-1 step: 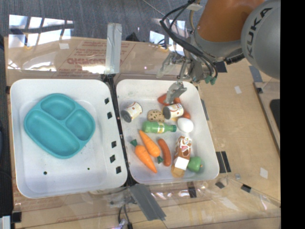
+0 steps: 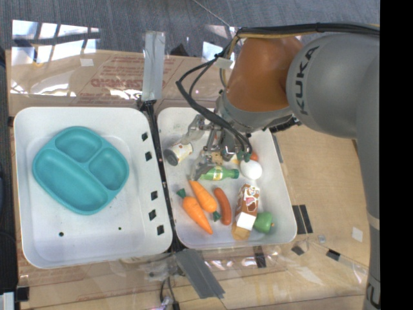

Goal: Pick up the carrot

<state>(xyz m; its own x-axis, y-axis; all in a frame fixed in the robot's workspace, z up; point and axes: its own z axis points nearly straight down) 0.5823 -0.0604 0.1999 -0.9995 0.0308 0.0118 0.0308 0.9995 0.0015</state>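
Note:
Two orange carrots lie side by side in the right bin (image 2: 279,173), near its front left. One carrot (image 2: 205,196) lies slightly farther back, and the other carrot (image 2: 197,214) is closer to the front wall. My gripper (image 2: 211,155) hangs over the middle of this bin, just behind a green bottle (image 2: 219,174) and a short way behind the carrots. It is apart from both carrots. The arm's wrist and cables hide the back of the bin.
Around the carrots lie a red sausage (image 2: 222,205), a white egg (image 2: 251,170), a small can (image 2: 179,152), a red-and-white bottle (image 2: 249,199), a pale cube (image 2: 244,223) and a green pepper (image 2: 263,222). The left bin (image 2: 39,237) holds a teal divided plate (image 2: 80,168).

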